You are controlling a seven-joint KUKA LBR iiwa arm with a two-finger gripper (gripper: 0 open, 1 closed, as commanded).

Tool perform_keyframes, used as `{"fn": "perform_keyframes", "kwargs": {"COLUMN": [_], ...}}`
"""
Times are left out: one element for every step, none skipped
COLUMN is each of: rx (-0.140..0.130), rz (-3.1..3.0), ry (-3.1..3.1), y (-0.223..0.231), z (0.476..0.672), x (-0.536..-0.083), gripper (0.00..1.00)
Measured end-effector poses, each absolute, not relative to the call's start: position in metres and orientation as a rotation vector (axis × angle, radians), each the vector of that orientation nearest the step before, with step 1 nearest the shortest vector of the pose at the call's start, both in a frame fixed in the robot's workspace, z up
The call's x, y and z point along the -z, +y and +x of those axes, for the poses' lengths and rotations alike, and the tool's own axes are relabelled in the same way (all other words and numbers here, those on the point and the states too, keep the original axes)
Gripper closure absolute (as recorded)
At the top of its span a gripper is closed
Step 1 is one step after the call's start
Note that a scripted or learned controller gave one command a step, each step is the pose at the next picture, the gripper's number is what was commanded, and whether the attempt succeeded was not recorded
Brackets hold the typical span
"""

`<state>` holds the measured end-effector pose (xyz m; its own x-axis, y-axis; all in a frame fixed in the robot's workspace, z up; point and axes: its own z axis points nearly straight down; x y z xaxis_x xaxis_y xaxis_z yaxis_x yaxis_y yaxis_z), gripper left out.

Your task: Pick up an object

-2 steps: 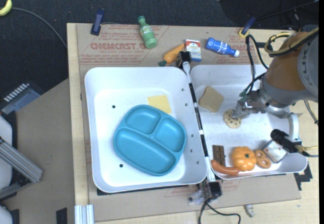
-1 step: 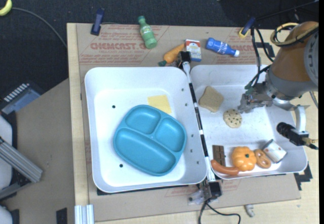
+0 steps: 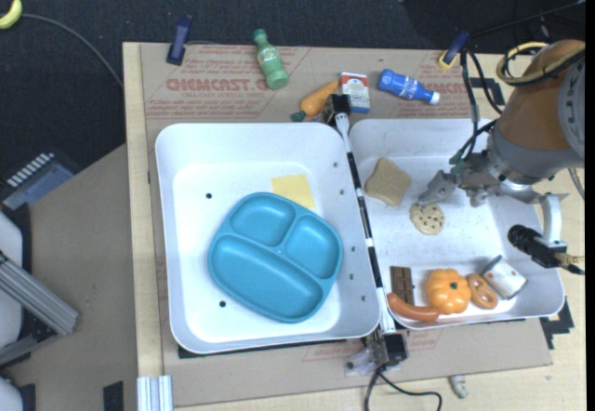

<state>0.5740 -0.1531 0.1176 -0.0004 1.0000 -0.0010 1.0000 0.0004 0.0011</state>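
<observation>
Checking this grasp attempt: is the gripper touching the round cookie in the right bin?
Cannot tell. In the camera view the gripper hangs just above the cookie, its tips overlapping the cookie's upper edge, but the slant hides any height gap.

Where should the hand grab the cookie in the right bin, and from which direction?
Across its rim, straight down from above. The cookie lies flat on the bin floor, apart from the bread slice, so opposite edges look free. The hand hangs beside it.

The blue three-compartment plastic plate [image 3: 274,256] looked smooth and faintly glossy; the shallow white plastic bins [image 3: 186,167] were matt; the pale wooden worktop [image 3: 139,214] looked dull.
</observation>
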Motion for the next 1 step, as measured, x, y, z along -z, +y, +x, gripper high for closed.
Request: {"fn": "perform_keyframes", "kwargs": {"rx": [0.001], "rz": [2.223], "ry": [2.225], "y": [-0.1092], "z": [0.5764], "x": [-0.0839], "gripper": [0.00]}}
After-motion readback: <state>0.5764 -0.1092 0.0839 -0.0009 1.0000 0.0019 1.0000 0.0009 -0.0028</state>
